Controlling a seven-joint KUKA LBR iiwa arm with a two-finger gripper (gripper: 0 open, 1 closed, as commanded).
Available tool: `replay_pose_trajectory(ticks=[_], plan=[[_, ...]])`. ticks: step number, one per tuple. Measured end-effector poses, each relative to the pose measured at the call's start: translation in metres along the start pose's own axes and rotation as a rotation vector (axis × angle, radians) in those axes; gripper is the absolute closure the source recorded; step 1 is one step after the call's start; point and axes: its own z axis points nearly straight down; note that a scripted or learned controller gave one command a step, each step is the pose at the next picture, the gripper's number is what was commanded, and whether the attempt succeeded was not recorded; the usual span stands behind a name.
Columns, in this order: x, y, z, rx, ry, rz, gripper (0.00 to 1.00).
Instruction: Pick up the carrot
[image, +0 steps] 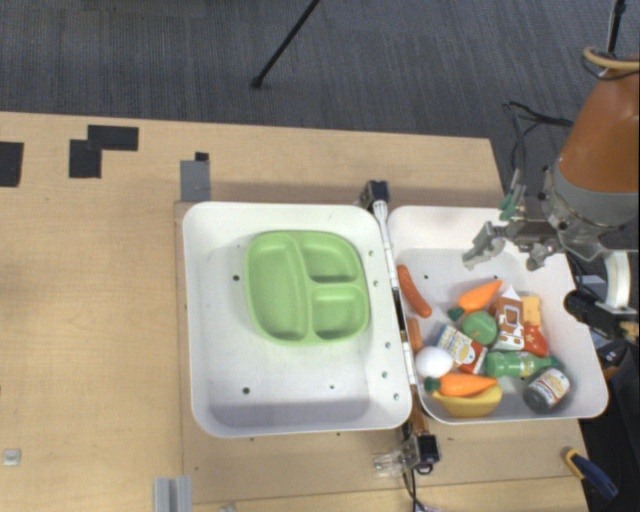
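Gripping end effector (508, 243) hangs over the far part of the right bin (440, 232); we see its fingers spread apart w/ nothing between them. We make out two carrot-like pieces, both orange w/ a green end. One carrot (479, 295) lies tilted just below the end effector, apart from it. The second carrot (466, 385) sits further down, near the bin's front edge, on top of a yellow banana (468, 404).

Right bin contents, all below the end effector: a red sausage (412, 290) to the lower left, a white egg (434, 362), a green pepper (479, 327), a small carton (511, 322), a green bottle (518, 366), a dark can (546, 390), plus a few bits we can't ID.

Left bin (215, 400), well to the left of the end effector, holds one green divided tray (305, 285) w/ three compartments. Both bins rest on the bench (90, 330).
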Motion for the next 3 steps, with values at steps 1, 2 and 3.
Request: replay_pose_trajectory(ticks=[1,2,3], plan=[[-0.031,0.006,0.115,0.003,0.0,0.219,0.0],[-0.049,0.028,0.157,-0.022,-0.008,0.01,0.0],[-0.042,0.044,0.179,-0.016,-0.01,-0.411,0.0]])
